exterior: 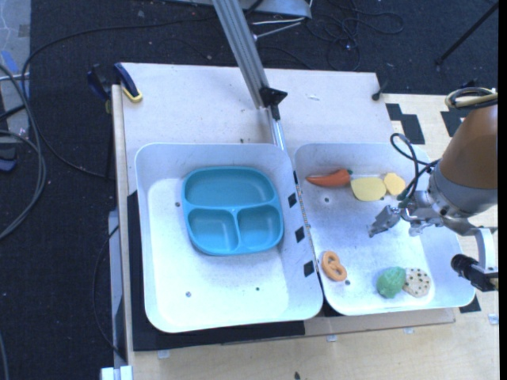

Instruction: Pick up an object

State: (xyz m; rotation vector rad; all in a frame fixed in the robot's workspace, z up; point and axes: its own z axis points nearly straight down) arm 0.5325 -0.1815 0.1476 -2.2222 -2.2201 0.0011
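Currently the bench [333,85] carries two white bins; the left bin [158,291] contains a blue divided tray [234,210]. The right bin [356,236] contains a carrot [329,179], yellow pieces [369,188], a pretzel [333,266], a green item [390,282] and a cookie [417,283]. The end effector [383,222] hovers above bare bin floor, fingers apart, gripping nothing. Judgement: no pickup accomplished; object selection and grasp remain.

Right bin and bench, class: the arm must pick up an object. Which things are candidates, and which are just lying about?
Candidates, all in the right bin:
carrot
two yellow pieces
pretzel
green lump
speckled cookie

Lying about:
blue divided tray in the left bin
clamp at the bench corner
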